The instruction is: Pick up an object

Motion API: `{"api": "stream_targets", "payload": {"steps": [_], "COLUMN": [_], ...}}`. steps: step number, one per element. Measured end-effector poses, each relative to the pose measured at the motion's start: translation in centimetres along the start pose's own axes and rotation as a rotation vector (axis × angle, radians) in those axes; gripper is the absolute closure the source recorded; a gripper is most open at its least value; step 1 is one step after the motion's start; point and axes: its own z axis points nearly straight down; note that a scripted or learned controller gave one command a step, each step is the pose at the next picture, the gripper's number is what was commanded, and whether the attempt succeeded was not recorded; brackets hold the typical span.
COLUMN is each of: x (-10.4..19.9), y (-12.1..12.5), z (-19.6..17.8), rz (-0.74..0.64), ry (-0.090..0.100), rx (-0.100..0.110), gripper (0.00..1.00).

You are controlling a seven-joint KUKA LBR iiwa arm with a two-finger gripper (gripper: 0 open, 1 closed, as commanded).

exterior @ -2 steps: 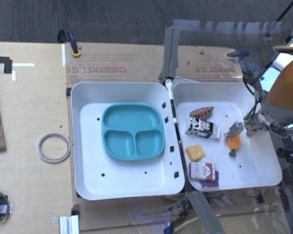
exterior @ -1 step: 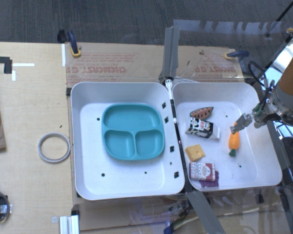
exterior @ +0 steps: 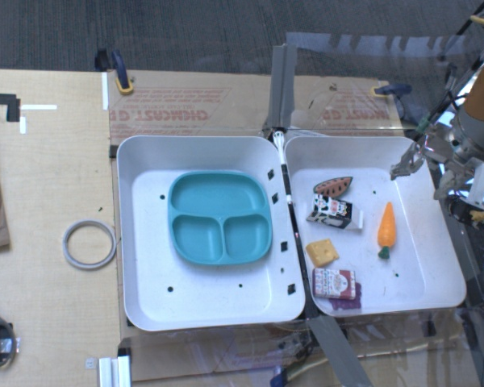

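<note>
The right-hand bin (exterior: 436,285) carries five small things. A toy carrot (exterior: 386,226), orange with a small green stub at its near end, lies lengthwise toward the bin's right side, about midway between the far and near walls. Toward the bin's left wall, a flat brownish leaf-shaped piece (exterior: 332,186) with a reddish edge sits farthest back; just in front of it, touching or nearly so, is a small black-and-white carton (exterior: 333,211) lying on its side. Nearer still comes a square tan cracker (exterior: 322,252), and close to the near left corner a small red-and-white packet (exterior: 335,284) lies flat. The gripper (exterior: 429,170) hangs over the far right corner of this bin, at the end of the grey arm that enters from the right edge; two dark fingers are spread apart, with nothing seen between them. The carrot is the closest thing to it, lying nearer the front wall and a little to the left, clearly apart from the fingers; the other four lie farther left, well apart. The left-hand bin (exterior: 137,240) holds a teal plate (exterior: 221,217) with three compartments, roughly at its centre. On the bench left of the bins rests a grey ring (exterior: 89,243).
</note>
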Motion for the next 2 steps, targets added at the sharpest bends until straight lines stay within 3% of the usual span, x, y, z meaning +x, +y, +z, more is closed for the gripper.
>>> {"api": "stream_targets", "payload": {"steps": [1, 2], "x": [4.2, 7.5], "y": [5.5, 4.3], "z": [-4.8, -14.0], "rz": [-0.268, -0.117], "ry": [0.000, 0.000], "rx": [-0.003, -0.001], "gripper": [0.00, 0.00]}}
